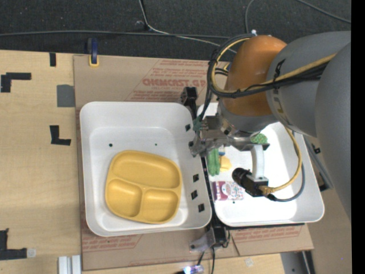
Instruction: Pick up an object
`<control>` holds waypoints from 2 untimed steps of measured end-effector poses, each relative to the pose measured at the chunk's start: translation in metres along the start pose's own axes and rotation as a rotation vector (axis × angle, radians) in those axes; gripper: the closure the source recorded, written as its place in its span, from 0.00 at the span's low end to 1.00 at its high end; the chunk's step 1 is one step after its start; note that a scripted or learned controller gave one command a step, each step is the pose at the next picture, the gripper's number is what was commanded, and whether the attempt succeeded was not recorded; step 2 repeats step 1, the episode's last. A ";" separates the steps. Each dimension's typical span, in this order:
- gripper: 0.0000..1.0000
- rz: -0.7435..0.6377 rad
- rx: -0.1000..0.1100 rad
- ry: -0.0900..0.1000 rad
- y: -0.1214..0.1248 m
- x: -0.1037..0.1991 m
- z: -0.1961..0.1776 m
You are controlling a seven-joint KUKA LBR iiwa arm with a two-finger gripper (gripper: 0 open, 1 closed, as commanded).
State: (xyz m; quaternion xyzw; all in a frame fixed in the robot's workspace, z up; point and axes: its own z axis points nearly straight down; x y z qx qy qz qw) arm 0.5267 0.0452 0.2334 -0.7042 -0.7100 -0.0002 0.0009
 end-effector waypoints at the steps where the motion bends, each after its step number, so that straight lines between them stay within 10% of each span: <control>1: 1.00 0.000 0.001 0.000 -0.013 0.053 -0.003; 2: 1.00 0.000 0.001 0.000 -0.013 0.053 -0.003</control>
